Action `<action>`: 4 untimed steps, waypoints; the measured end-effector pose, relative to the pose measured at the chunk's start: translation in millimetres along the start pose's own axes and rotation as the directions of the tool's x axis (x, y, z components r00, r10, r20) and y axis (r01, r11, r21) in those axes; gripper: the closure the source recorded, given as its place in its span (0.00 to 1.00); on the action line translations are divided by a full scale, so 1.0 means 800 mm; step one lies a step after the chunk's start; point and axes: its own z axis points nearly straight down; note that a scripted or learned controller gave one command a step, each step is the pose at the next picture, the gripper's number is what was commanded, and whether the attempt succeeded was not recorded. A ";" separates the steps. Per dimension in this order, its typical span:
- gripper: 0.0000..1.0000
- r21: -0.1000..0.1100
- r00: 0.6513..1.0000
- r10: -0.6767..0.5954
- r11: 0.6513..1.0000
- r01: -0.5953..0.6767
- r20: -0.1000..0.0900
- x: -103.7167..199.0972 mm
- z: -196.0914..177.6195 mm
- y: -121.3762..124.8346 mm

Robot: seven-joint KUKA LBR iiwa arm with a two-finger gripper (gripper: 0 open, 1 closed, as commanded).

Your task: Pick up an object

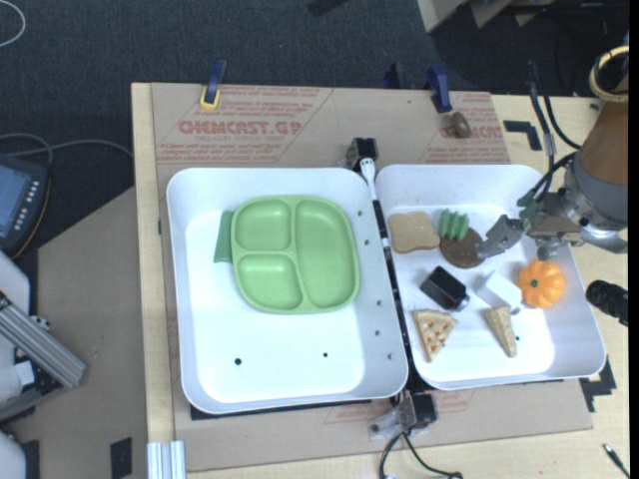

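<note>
The right bin [569,352] holds several small items. A bread slice [412,232] lies at its left, with a green ridged piece [455,225] and a brown round piece [460,251] beside it. Nearer the front lie a black block [443,287], a pizza slice [433,332] and a cheese wedge [502,328]. An orange pumpkin [541,283] sits at the right. My gripper [507,236] hangs low over the bin's middle, just right of the brown round piece and up-left of the pumpkin. Nothing shows held in it.
The left bin [200,347] holds a green divided plate [296,252] lying over a darker green piece [223,238]. Blue and yellow clamps [212,86] grip the board's far edge. A black connector [361,152] sits between the bins at the back.
</note>
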 end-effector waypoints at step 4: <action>0.00 -0.031 1.000 -0.002 1.000 0.002 0.007 -0.002 0.156 0.018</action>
